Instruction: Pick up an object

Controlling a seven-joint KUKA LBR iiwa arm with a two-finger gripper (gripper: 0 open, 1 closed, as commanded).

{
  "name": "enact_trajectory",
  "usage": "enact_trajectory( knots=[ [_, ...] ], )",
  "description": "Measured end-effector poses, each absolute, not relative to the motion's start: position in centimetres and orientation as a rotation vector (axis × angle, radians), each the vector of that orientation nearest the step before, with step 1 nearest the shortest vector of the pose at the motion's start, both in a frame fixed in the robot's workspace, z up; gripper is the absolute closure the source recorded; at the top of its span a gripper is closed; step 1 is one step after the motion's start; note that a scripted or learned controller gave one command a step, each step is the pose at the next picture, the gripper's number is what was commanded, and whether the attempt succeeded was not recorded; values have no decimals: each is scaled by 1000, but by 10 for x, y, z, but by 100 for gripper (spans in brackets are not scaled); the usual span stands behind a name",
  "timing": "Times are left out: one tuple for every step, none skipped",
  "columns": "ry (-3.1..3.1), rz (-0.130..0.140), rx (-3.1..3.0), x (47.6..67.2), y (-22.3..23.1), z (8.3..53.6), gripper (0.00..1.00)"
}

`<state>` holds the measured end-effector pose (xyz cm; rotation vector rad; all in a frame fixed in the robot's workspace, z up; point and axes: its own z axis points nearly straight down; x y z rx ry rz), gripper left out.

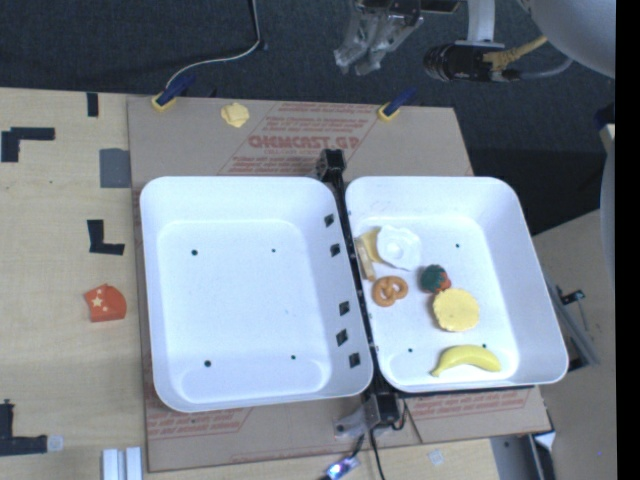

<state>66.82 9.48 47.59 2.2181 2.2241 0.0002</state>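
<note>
**Operator:** Banana (pixel 466 361), toy type, lies near the front rim of the right bin (pixel 520 230). Other candidates share that bin: a yellow disc (pixel 456 311), a pretzel (pixel 390 290), a small red-and-green piece (pixel 433 277) and a white fried-egg piece (pixel 397 246).

**Technician:** Gripper (pixel 366 50) position?

**Operator:** Raised at the far edge of the bench, beyond both bins, well apart from every object. Nothing sits between its fingers. The view is too blurred to say how wide they stand.

**Technician:** Reason for that position?

**Operator:** Judged as a clearance pose: held high and back, the arm leaves the bins unobstructed for the camera.

**Technician:** Object spacing?

**Operator:** The disc, pretzel, egg and red-and-green piece cluster near the bin centre, some just beside each other. The banana lies apart, so it probably offers the cleanest approach. The left bin (pixel 160 230) holds no objects.

**Technician:** Strays?

**Operator:** A red piece (pixel 105 303) and a small yellow piece (pixel 235 115) rest on the bench outside the bins.
</note>
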Motion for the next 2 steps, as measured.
enact_trajectory(
  knots=[
    [2223, 2, 2218, 657, 100, 536, 100],
    [2227, -6, 2221, 582, 101, 534, 100]
  ],
)
